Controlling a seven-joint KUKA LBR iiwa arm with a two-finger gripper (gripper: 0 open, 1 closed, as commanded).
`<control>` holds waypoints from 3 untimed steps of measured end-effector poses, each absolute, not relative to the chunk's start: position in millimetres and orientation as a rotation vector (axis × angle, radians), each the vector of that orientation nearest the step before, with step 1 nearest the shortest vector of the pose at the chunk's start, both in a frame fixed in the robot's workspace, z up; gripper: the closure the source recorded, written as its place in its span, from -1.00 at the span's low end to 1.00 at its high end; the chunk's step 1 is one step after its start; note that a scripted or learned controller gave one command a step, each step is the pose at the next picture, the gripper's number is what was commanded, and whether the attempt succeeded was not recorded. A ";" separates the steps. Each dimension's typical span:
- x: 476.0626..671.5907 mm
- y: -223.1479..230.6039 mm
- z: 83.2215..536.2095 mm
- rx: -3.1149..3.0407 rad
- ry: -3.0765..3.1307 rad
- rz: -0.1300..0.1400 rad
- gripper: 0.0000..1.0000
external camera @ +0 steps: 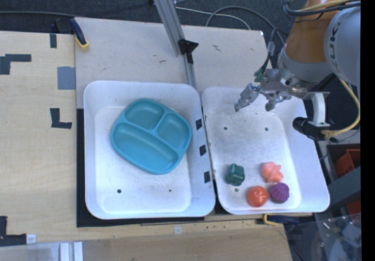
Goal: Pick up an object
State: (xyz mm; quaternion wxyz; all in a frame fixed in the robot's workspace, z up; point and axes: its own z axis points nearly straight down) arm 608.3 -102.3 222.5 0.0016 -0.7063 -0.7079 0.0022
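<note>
End effector (256, 101): hangs over the far end of the right bin, two fingers spread apart and pointing down-left, nothing between them.
Arm (328, 25): grey with an orange band above the wrist, comes in from the right; upper part cut off by the frame edge; dark letters on the grey casing, cut by the edge and not readable.
Cables (340, 119): yellow and black loops beside the wrist, with a black fitting just right of the bin; details hard to make out.
Right bin (304, 154): shallow, white, speckled floor; four small things grouped at its near end, well apart from the end effector.
Green object (235, 174): dark green, lumpy, leftmost of the group; exact shape too small to tell.
Pink object (271, 171): salmon pink, knobbly, just beside the purple one.
Orange object (256, 196): round, orange-red, nearest the front wall.
Purple object (279, 192): round, purple, touching or nearly touching the orange one; cannot tell which.
Left bin (94, 154): white, side by side with the right bin; small black marks along the shared rims, unreadable.
Teal plate (151, 135): three compartments, lies tilted across the left bin floor.
Metal post (167, 10): slanted grey rail with a black bracket, top cut off by the frame.
Worktop (35, 166): pale wood with dark tape pieces on the left; no legible writing.
</note>
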 end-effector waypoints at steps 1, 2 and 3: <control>610.1 -91.9 167.2 -2.216 -2.221 0.008 -1.00; 612.2 -97.9 120.2 -2.217 -2.220 0.008 -1.00; 613.1 -96.7 133.0 -2.216 -2.224 0.004 1.00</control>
